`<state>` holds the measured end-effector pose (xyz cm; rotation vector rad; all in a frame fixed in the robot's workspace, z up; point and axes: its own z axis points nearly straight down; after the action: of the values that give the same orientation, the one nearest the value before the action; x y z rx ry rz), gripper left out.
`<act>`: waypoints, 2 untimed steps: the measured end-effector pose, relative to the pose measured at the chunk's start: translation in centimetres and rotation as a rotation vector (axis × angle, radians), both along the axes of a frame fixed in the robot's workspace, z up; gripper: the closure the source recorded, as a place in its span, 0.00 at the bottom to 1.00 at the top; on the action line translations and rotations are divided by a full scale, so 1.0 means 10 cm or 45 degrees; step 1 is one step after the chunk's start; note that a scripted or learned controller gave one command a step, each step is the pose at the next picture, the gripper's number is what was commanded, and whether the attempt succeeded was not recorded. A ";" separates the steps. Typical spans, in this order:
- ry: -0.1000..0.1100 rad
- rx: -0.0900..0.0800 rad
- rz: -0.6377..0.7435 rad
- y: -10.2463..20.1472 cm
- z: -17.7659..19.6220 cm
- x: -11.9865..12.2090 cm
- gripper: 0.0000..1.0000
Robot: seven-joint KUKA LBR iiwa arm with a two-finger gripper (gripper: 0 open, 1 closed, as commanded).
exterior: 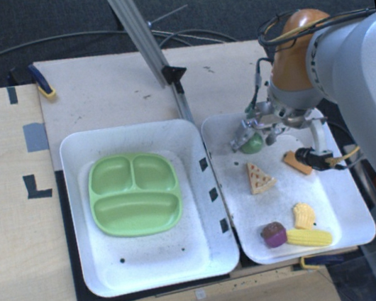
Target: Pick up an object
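End effector (255,132) low in the right bin (351,215), at its far end, directly over a green round object (251,146); finger spread unreadable, possibly straddling it. Best practice: centre, close squarely, lift straight, clear of the cheese wedge (259,177).

Robot lab: bench (112,87), bins (82,201), cables (47,45).

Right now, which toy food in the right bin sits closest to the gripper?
The green round piece, right at the gripper near the bin's far edge. The pizza wedge, orange piece and corn lie farther off.
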<state>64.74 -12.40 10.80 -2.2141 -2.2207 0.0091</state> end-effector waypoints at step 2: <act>-0.007 -0.001 0.002 0.02 -0.10 0.00 1.00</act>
<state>64.73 -12.21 9.83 -2.2158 -2.2256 0.0036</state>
